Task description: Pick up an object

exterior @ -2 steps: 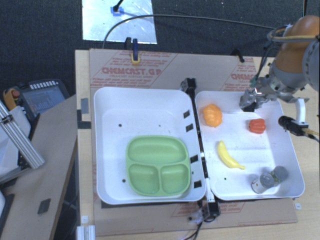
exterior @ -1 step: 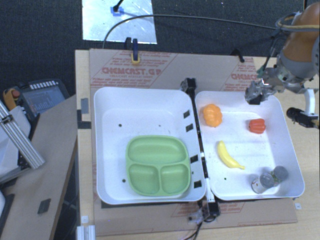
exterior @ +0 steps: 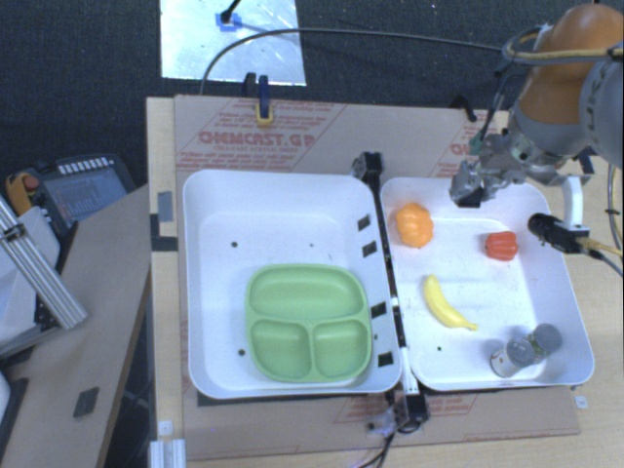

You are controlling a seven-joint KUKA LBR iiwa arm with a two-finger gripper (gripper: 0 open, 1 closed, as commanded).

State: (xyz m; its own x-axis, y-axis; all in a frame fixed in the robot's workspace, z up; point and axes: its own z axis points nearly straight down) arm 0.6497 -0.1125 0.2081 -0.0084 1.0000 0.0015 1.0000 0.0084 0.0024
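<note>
One red label, "CHEMCAST GP" (exterior: 256, 137), on board; claw (exterior: 468, 191) state unclear.

Red print on the cardboard sheet (exterior: 292, 130) under the bins reads roughly "CHEMCAST GP", seemingly upside down or mirrored from this angle. More red lettering near the sheet's right corner (exterior: 458, 149) is too blurred to read.

Even, bright overhead light; glare on the foil sheet (exterior: 232, 25); soft shadows, slightly grainy picture
</note>
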